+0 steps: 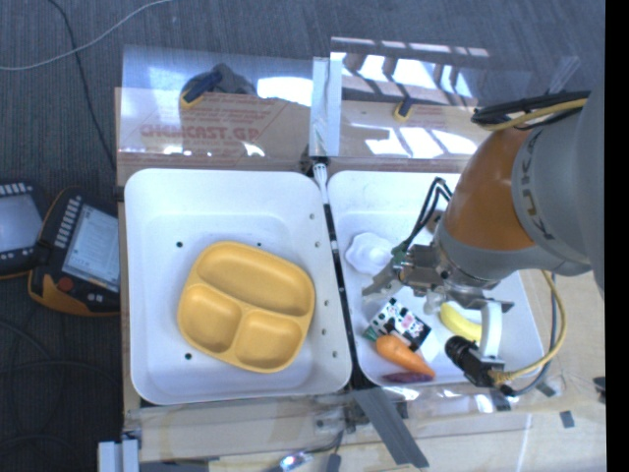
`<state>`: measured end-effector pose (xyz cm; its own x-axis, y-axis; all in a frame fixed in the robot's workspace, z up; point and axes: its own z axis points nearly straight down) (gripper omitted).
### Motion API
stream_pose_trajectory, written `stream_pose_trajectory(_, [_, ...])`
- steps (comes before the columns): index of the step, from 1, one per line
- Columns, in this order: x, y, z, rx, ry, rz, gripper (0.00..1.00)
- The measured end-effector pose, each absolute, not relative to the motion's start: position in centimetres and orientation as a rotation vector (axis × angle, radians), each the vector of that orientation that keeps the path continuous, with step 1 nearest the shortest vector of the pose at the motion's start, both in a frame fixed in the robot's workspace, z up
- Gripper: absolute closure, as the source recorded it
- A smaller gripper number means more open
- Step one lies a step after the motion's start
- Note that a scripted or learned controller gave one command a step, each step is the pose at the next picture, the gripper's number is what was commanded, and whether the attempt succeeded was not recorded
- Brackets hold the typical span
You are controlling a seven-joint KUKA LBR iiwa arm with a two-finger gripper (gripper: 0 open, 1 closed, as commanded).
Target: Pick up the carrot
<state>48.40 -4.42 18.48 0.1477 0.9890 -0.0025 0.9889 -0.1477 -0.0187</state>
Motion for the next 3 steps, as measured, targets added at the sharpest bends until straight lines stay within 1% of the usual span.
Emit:
stream_pose_trajectory(1, [48.33, -4.88, 17.88, -2.470, -1.928, 0.013, 0.00])
stream_pose_trajectory(2, [48.34, -4.81, 18.32, -2.464, -1.927, 0.025, 1.00])
stream_pose_trajectory(3, [48.34, -4.82, 18.32, -2.464, -1.926, 0.026, 0.00])
